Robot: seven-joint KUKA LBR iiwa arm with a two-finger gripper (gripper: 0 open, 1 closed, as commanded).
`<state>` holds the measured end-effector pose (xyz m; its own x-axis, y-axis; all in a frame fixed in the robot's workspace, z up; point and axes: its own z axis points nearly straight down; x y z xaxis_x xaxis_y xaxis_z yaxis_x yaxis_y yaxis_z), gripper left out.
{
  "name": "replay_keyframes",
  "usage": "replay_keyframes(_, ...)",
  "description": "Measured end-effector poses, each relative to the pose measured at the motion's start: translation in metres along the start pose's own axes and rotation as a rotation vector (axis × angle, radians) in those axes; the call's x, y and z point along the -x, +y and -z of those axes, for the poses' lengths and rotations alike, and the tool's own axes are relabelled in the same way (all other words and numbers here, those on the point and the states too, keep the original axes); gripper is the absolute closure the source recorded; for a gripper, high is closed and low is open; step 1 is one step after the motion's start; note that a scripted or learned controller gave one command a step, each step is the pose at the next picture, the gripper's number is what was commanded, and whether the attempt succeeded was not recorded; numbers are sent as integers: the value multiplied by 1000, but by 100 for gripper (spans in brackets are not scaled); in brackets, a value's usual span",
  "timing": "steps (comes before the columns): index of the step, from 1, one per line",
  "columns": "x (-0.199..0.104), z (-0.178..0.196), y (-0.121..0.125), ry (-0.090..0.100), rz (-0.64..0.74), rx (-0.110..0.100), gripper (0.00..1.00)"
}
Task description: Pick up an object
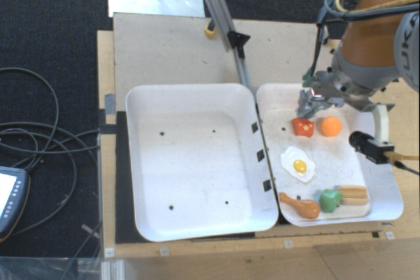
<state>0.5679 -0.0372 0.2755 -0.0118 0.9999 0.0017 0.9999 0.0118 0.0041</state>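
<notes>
step: reach | my gripper (307,108) just above red block (302,127) in right bin (394,206) | finger state: cannot tell | tip: descend centred, clear of orange (331,126)

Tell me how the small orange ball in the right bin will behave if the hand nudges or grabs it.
The small orange ball looks round and smooth, so a nudge would probably send it rolling across the shallow white right bin. It could squirt out of an off-centre pinch. It looks like a toy among play food, so it is likely light.
</notes>
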Motion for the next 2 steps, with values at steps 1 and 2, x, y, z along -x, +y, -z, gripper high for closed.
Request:
replay_keyframes(1, -52, 1, 14, 0, -1, -1, 100)
replay_keyframes(2, -101, -21, 27, 0, -2, -4, 100)
